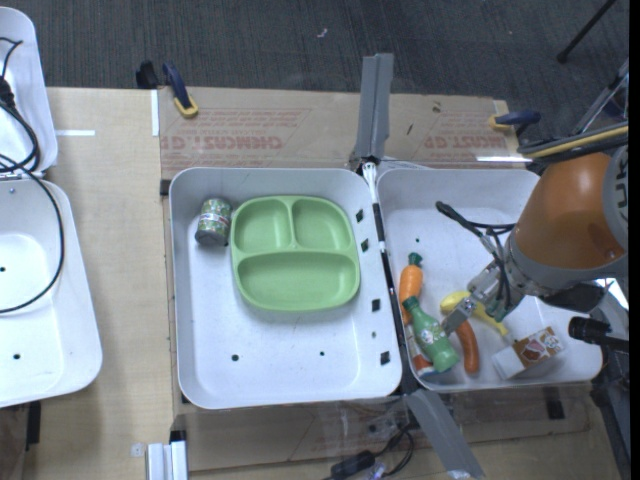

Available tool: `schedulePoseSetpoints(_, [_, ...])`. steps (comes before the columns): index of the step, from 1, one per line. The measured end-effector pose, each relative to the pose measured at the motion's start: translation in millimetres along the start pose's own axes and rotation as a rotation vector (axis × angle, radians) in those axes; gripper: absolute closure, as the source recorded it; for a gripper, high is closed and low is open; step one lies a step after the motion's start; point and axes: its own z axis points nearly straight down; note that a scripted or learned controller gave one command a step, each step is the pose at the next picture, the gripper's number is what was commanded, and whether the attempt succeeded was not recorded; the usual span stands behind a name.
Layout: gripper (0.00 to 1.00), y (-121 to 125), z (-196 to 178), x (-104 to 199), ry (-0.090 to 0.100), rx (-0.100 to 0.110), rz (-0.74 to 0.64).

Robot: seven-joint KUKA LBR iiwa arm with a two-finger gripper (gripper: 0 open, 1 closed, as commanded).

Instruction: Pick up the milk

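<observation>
**Operator:** Report the position of the milk, nearest items first.

**Technician:** The milk [532,351] is a small carton lying on its side at the near right corner of the right bin [420,200]. Its long axis runs from lower left to upper right. Left of it lie a red sausage-shaped item [468,349] and a green bottle [430,336]. Just beyond these lie a yellow banana [476,308] and an orange carrot [410,278].

**Operator:** State of the hand?

**Technician:** The hand [470,308] hangs over the banana, its tip aimed toward the left. Whether the fingers stand apart or together cannot be determined; nothing is visibly held between them. The milk lies to the near right of the hand, close by but apart from it.

**Operator:** Requirement for the next move?

**Technician:** In my judgement, the hand must shift right and nearer, then close across the carton's short sides. The bin wall beside the carton limits clearance.

**Operator:** Farther items?

**Technician:** The left bin [270,368] carries a green divided plate [295,253] and a small can [213,222]. The surface [120,168] extends beyond.
</observation>
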Motion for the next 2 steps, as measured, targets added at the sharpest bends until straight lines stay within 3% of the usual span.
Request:
schedulePoseSetpoints(1, [0.00, -43, -115, -5, 0.000, -0.001, -0.481])
schedulePoseSetpoints(2, [0.00, -58, -226, -19, -0.001, 0.000, -0.422])
